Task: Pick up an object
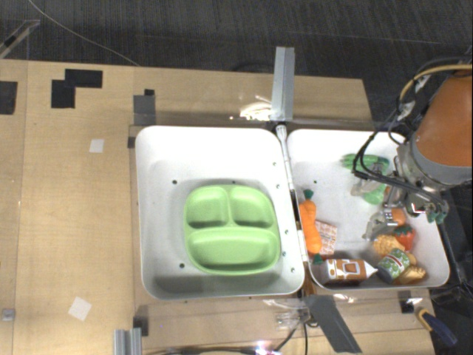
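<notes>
On the wooden bench (66, 220), the gripper (384, 217) hangs low over toys crowded into the right bin (325, 150), near a tomato (403, 237), its grasp impossible to judge.

Toy carrot (310, 225) against right bin's (325, 143) left wall

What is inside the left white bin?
The left white bin holds a green divided tray with three compartments, lying flat. What lies under the tray is covered.
</notes>
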Motion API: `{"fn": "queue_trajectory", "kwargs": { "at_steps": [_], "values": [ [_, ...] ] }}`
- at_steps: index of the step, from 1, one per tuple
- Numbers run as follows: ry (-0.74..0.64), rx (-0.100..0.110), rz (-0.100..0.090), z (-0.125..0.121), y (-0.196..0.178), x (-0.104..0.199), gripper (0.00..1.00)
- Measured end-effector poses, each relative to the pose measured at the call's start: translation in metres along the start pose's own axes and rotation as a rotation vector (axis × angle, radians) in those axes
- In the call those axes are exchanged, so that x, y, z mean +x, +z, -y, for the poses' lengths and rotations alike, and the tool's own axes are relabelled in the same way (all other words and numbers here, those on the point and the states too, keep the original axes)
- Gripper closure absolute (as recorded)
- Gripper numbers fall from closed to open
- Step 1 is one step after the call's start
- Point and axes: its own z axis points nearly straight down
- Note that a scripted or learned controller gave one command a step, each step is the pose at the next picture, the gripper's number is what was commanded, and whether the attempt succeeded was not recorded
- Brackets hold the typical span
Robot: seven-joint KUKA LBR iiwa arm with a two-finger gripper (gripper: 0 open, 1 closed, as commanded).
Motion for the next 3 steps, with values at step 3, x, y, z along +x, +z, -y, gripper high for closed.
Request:
{"fn": "queue_trajectory", "kwargs": {
  "at_steps": [3],
  "values": [
    [-0.418, 0.010, 0.034, -0.014, 0.130, 0.004, 0.00]
  ]
}}
